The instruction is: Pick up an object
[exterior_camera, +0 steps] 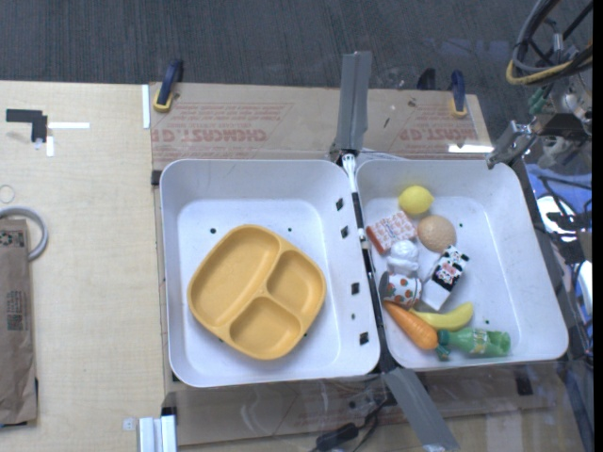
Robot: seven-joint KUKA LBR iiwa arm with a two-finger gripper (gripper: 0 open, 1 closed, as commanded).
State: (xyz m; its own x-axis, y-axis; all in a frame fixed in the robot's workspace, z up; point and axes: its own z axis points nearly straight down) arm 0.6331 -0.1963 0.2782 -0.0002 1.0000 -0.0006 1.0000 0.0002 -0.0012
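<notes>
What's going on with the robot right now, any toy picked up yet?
Nothing lifted. Toys, lemon to carrot, crowd the right bin. Yellow plate sits left.

This looks like a robotics lab or test bench rather than a home or kitchen. Two shallow white bins [177,252] [528,243] sit side by side on a pale wooden tabletop [75,205], backed by a sheet of printed cardboard [254,125] held down with blue-and-yellow clamps [170,85] [458,92], and grey metal brackets [354,102] join the bins at the middle. Loose cables [551,36] and metal fittings [513,139] crowd the right edge over a dark carpeted floor [236,17], while the bins hold a yellow divided plate [256,292] and small toy foods [424,281] of the sort used as test props.
</notes>
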